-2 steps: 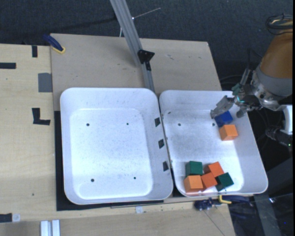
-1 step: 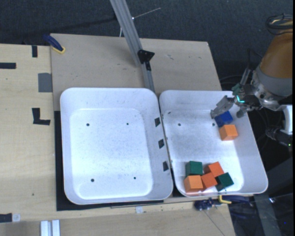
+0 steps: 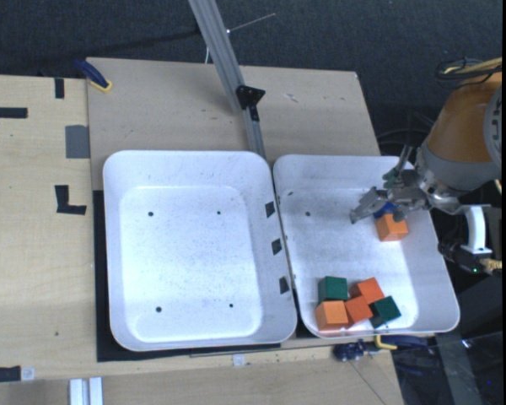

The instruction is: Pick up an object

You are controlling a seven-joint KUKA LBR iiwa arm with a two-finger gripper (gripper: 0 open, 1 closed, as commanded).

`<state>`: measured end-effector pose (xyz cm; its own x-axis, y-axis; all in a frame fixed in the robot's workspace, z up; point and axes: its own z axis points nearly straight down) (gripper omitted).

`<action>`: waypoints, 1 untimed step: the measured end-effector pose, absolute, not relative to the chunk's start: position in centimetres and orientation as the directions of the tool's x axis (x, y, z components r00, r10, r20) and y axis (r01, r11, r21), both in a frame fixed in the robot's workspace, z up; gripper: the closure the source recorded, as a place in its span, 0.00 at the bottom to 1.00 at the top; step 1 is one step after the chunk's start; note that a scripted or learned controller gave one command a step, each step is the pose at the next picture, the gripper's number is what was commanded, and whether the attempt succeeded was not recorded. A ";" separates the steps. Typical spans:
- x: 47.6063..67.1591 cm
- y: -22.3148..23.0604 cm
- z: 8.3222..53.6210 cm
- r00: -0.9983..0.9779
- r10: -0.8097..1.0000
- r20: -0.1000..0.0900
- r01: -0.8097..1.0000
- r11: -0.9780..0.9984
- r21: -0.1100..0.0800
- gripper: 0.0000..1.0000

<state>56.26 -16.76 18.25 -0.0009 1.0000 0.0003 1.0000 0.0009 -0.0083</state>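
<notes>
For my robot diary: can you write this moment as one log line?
end effector: over right bin | orange block: at its tip | four blocks: near corner

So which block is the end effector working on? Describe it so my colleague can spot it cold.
Start at the right-hand white bin. Near the middle of its right side, just below the end effector, sits a single orange block. It stands alone, well apart from the cluster of orange and green blocks at the bin's near edge. Whether it is actually gripped is not clear.
</notes>
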 end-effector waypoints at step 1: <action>56.0 -17.2 13.7 -0.001 1.000 0.000 1.000 0.001 -0.007 0.00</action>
<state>56.02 -17.21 13.74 -0.0009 1.0000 0.0000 1.0000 0.0009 -0.0068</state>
